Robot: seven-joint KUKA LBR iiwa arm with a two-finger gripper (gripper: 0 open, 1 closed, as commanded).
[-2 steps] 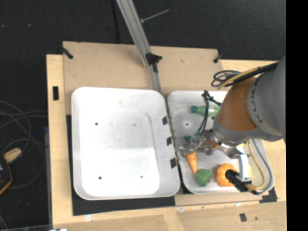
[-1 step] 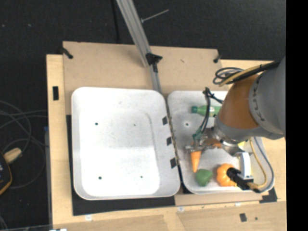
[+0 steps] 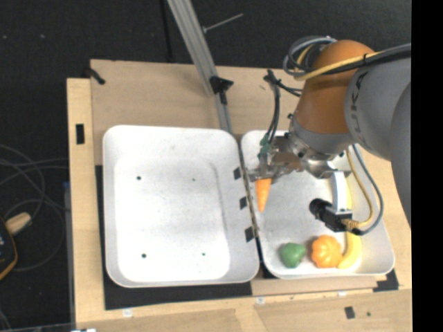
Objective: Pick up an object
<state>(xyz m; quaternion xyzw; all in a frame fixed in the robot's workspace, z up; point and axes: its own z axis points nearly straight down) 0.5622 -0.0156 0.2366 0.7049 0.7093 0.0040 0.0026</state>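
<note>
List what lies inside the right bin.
In the right bin: an orange carrot hanging just below the gripper near the left wall, then a green item, an orange item and a banana along the front. The arm covers the bin's back part.

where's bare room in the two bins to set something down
The left bin has bare floor from wall to wall. The right bin is crowded: carrot under the tool by the divider, green piece, orange piece and banana along its near wall.

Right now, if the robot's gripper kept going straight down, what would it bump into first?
Probably the orange carrot, which sits right under the gripper by the right bin's left wall. From above I can't judge whether they already touch.
</note>
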